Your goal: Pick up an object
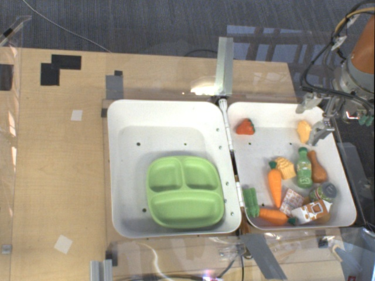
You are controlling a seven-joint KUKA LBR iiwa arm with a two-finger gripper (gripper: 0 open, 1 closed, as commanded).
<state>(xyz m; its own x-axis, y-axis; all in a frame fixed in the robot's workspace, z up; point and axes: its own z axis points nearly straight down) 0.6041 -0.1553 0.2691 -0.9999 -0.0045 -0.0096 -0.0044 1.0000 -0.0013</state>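
Hand (pixel 316 117) hangs over the right bin's (pixel 345 183) far corner, wrist slanting in from the right; I cannot tell its grip. Left lies a strawberry (pixel 245 126); a yellow piece (pixel 303 131) sits just beside it.

pale wood bench (pixel 53 174) w/ black marks, dark grey carpet (pixel 146 16) beyond.
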